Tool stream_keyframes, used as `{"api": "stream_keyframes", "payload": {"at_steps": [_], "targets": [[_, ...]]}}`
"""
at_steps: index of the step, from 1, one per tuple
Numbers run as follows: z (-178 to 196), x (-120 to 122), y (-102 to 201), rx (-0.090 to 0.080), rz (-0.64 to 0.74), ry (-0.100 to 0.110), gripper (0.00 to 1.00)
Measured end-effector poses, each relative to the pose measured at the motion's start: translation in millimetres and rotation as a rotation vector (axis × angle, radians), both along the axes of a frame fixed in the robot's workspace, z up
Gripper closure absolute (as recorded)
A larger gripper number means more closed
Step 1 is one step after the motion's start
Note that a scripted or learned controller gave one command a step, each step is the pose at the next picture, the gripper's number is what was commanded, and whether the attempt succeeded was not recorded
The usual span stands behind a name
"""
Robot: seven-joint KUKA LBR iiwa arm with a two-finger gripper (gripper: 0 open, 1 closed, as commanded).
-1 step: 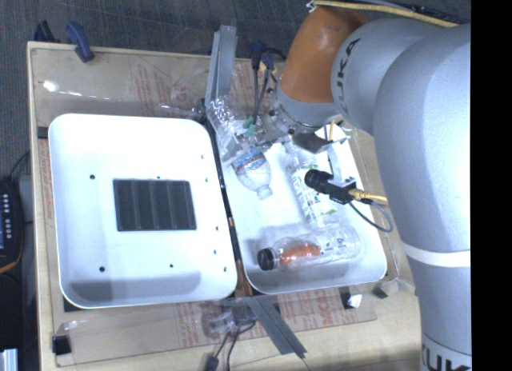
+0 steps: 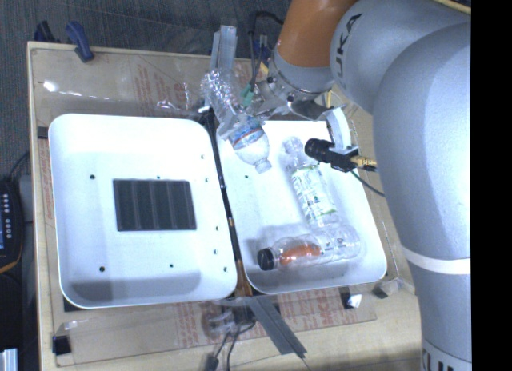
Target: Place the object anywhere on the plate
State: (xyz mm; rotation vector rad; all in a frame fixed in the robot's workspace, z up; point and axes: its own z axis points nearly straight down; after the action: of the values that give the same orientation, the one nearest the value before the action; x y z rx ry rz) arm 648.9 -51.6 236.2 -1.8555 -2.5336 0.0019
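Observation:
A dark ribbed rectangular plate lies in the middle of the left bin. A clear plastic bottle with a blue label hangs tilted over the top left corner of the right bin, cap pointing down and to the right. My gripper reaches in from the orange-banded wrist and is shut on the bottle's crumpled upper end. The bottle is above the divide between the bins, to the upper right of the plate.
Two more bottles lie in the right bin. One is clear with a white label. The other has a black cap and orange contents and sits near the front wall. The arm's bulk covers the right side. A blue clamp sits at the bench's back left.

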Motion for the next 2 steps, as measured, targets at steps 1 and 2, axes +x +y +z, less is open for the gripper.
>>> {"api": "stream_keyframes", "payload": {"at_steps": [1,2], "targets": [[-45.4,-51.6,37.2,0.001,0.297,0.004,1.0],[-5.7,-24.2,-46.1,-0.001,0.341,-0.001,1.0]]}}
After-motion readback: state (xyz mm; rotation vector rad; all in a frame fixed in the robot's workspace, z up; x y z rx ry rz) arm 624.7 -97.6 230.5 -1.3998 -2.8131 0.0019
